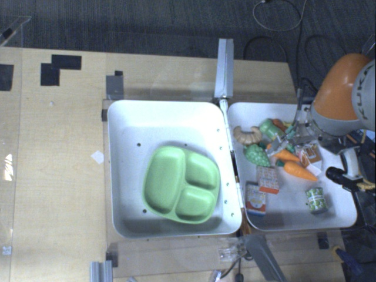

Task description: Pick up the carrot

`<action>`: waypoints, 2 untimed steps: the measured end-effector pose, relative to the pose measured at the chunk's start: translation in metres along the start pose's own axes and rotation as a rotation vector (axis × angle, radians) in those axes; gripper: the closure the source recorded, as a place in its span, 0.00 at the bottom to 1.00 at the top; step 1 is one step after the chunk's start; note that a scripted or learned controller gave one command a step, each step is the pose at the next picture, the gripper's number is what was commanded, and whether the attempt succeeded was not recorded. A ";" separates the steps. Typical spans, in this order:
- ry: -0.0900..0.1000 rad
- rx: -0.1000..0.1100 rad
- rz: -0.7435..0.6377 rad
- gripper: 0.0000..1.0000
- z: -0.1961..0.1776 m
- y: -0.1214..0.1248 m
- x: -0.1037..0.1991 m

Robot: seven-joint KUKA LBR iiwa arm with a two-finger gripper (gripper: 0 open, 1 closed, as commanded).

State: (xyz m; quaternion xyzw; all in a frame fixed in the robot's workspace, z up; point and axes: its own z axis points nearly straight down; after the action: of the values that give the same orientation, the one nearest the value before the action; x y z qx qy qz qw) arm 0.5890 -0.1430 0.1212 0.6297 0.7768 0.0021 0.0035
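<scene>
The carrot point(301, 171), orange with a small green top at its left end, lies flat in the right bin point(346, 216), pointing right and slightly toward the front. A second orange piece point(286, 155) lies just behind it. My gripper point(292, 137) hangs below the grey wrist and orange band point(338, 93), over the pile at the back of that bin. It is a little behind and left of the carrot, close to the second orange piece. Nothing shows as lifted from the bin.
Around the carrot lie a tan ginger-like piece point(247, 135), green toy vegetables point(257, 155), a snack packet point(310, 153), a small box point(268, 181), a carton point(255, 197) and a green can point(316, 198). A green divided plate point(181, 184) sits in the left bin point(126, 157).
</scene>
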 end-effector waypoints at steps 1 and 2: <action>-0.001 -0.003 0.004 0.00 0.032 0.015 0.020; 0.004 0.011 -0.114 0.00 0.034 0.061 0.018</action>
State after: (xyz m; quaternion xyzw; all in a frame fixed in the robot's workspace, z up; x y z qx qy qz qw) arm 0.6456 -0.1129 0.0877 0.5844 0.8115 -0.0009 -0.0012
